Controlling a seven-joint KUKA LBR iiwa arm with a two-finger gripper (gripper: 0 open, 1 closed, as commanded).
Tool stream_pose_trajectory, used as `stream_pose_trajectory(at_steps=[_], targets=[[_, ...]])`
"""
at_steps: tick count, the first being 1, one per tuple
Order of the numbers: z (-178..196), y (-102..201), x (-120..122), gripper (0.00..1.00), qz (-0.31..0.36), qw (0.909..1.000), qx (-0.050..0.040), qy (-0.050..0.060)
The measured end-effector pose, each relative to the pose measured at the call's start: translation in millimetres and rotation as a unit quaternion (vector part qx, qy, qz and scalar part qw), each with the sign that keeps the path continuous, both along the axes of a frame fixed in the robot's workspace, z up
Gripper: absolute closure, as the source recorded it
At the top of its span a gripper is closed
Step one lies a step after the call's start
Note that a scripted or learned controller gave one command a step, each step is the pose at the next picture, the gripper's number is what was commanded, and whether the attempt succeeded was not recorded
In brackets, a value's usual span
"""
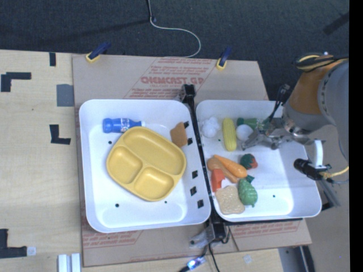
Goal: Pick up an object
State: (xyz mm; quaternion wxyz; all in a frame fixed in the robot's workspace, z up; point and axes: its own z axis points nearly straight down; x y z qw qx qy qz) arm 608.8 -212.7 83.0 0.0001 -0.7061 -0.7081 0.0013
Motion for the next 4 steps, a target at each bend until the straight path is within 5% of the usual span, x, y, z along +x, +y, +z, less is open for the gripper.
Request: stream_pose_trajectory(at_steps=[1, 4], targets=[[12.8, 0.2, 1.4, 1.0, 0.0, 1.0, -0.0004, -0.002], [143.0, 15.4, 4.4, 1.0, -0.001, 1.0, 0.0008, -0.002]])
